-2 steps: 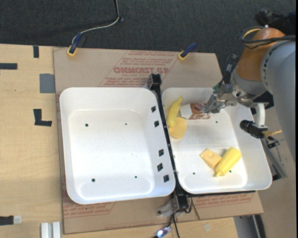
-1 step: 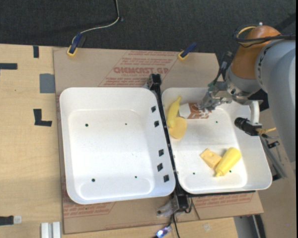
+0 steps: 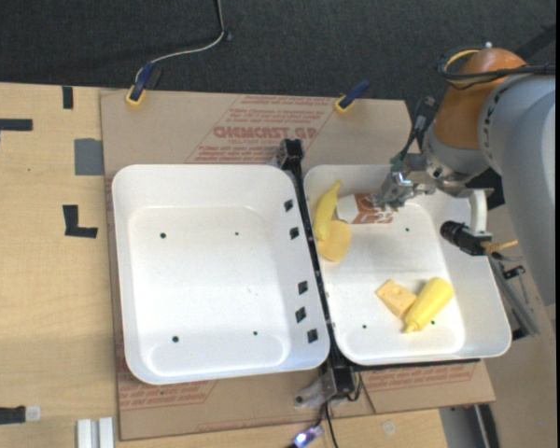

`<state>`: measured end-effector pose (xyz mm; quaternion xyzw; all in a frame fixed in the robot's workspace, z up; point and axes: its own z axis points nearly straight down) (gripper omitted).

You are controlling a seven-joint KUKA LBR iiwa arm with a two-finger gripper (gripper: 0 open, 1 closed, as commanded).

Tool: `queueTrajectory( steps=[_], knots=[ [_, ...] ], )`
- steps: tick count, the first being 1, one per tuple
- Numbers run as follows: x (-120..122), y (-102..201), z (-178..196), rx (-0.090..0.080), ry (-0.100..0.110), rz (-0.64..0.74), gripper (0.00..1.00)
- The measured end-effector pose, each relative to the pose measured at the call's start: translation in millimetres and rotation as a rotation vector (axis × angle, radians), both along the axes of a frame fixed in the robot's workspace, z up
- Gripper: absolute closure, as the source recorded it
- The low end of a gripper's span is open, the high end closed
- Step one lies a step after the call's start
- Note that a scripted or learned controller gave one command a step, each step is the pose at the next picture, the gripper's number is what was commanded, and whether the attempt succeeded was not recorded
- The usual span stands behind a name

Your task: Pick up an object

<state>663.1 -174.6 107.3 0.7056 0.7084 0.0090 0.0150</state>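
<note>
We've got the gripper point(image 3: 393, 187) low over the right bin point(image 3: 467, 339), back edge, just above a small red-and-white packet point(image 3: 371, 209); can't tell how its digits stand. Packet looks light, flat, maybe slick, so we'd pinch across its short edges; hard to grab flat. Yellow banana-like piece point(image 3: 330, 224) sits by the divider, likely soft and easier. Yellow bottle point(image 3: 427, 304) and wedge point(image 3: 395, 296) lie near the front. Arm reaches in from the right, wrist bent down.
</note>
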Motion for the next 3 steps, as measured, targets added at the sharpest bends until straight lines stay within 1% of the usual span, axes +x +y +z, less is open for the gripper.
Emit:
queueTrajectory(
  steps=[3],
  knots=[
    [1.4, -3.1, -0.5, -0.001, -0.002, -0.002, 1.00]
  ],
)
